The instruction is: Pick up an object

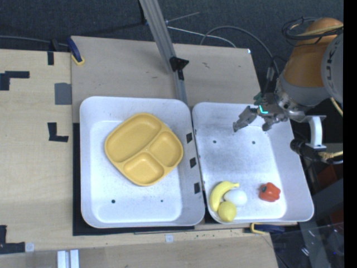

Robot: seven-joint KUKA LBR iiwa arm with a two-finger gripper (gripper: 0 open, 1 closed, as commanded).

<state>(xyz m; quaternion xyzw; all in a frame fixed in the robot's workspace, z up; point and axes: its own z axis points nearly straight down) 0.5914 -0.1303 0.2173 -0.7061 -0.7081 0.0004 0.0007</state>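
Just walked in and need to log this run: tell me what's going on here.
A grey robot arm reaches in from the right, its gripper open over the far end of the right bin, with nothing between its fingers. A banana, white egg, lemon and red pepper lie at that bin's near end. The left bin holds a yellow divided plate.

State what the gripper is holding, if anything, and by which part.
Nothing. The gripper hangs open over the upper part of the right bin, with nothing between its fingers.

Two white bins [89, 166]; one yellow tray [143, 148]; one banana [220, 191]; one egg [236, 197]; one lemon [227, 210]; one red pepper [269, 192].
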